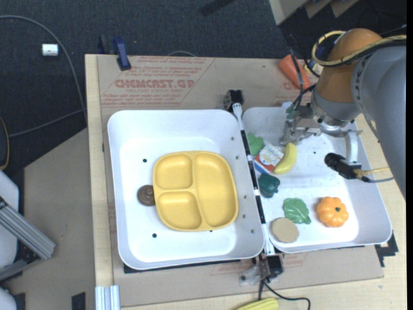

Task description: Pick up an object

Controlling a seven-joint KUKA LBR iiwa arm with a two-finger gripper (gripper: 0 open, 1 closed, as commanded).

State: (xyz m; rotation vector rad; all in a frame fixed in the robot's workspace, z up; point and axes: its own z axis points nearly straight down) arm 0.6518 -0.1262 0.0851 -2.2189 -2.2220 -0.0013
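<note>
Tan disc (284,230) nearest; jaws (294,134) above banana (286,159) (right bin (371,228)).

Glossy yellow plastic tray (193,191); smooth white plastic bins (122,173) (slightly shiny); matt brown paper-covered bench (155,82); glossy orange pumpkin (332,211).

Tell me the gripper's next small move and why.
Probably a short descent toward the banana: the gripper hangs over the right bin, just above the banana's upper end, and nothing shows between its fingers. The banana leans against a small packet, so a slight offset may help.
</note>
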